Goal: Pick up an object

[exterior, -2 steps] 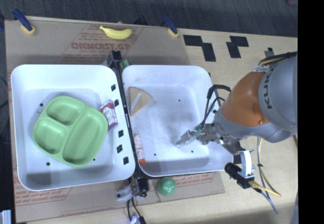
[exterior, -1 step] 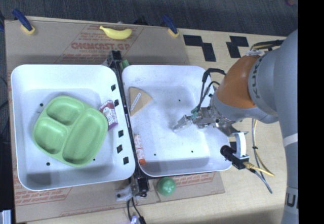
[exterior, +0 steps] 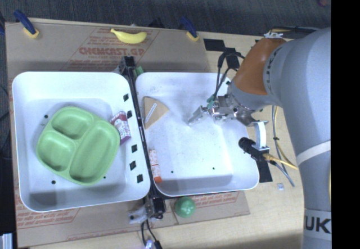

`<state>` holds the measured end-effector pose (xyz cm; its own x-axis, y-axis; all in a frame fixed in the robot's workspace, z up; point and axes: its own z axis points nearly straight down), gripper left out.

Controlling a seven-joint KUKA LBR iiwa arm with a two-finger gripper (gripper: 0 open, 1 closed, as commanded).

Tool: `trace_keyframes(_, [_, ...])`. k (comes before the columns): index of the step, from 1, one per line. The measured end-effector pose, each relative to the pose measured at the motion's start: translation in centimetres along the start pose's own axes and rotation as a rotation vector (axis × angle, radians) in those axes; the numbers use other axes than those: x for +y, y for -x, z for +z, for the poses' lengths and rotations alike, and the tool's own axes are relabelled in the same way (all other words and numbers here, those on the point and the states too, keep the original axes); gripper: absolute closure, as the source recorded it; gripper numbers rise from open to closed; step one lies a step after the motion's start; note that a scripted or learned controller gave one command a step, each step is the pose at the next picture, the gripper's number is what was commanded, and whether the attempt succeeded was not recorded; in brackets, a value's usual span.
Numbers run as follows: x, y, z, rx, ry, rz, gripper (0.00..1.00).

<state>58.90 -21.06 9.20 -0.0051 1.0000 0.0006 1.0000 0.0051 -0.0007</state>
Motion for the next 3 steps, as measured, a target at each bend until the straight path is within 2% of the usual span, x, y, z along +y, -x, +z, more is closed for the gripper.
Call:
trace_keyframes(1, [6.9,-1.6,-5.7,-0.001,0.003,-0.001,0.0])
trace_keyframes(2, [-6.8,-1.3,0.1,0.0,-0.004,-0.001,0.0])
trace_keyframes(3, [1.5,-2.6,0.0,0.0,0.0,0.0,0.0])
